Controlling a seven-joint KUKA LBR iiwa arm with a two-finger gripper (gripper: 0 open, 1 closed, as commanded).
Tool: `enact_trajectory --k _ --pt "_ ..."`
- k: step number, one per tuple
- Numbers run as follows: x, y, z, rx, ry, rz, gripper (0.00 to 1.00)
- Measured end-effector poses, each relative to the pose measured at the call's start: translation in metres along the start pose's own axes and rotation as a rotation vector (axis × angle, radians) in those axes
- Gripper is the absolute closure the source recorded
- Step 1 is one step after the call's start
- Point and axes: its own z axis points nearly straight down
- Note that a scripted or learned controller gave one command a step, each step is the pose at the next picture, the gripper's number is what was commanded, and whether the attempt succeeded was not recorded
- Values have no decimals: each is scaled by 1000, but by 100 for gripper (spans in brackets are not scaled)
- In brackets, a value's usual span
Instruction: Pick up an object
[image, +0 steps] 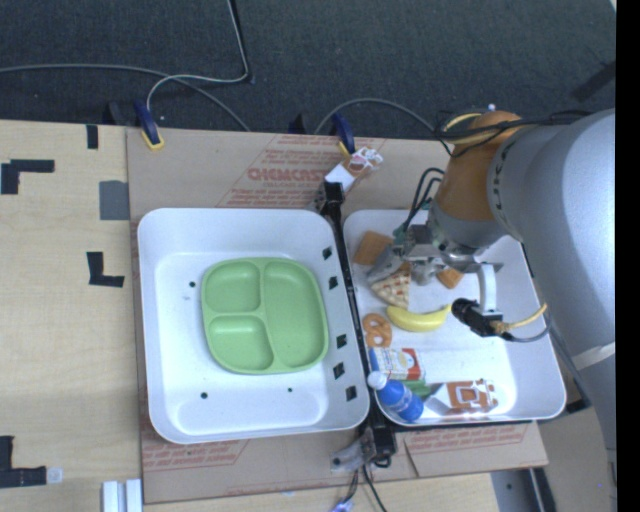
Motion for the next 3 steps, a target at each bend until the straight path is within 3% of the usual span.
enact_trajectory --k 1,2,3 --pt "1 34 2 13 2 2 0" --pt "-8 36 1 7 2 0 0" --pt "10 -5 0 1 0 0 0"
